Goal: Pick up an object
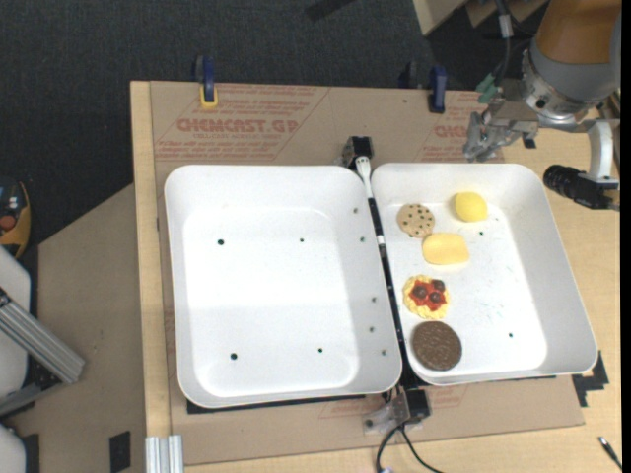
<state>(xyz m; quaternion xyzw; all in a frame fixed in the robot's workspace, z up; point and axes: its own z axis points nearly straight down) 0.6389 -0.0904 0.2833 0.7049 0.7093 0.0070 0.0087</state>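
Observation:
The right bin (pixel 527 264) holds several food items along its left side: a chocolate-chip cookie (pixel 416 220), a round yellow piece (pixel 470 206), a pale yellow oblong piece (pixel 446 250), a small tart with red topping (pixel 427 297) and a dark brown round cookie (pixel 436 345). My gripper (pixel 483 144) hangs above the bench just beyond the far rim of the right bin, apart from every item. Nothing shows between its fingers.
The left bin (pixel 276 279) lies beside the right one, the two meeting at a black hinge strip (pixel 375 227). Two blue clamps (pixel 206 79) pin the cardboard sheet at the back. A grey metal bar (pixel 39 348) lies off the bench at the left.

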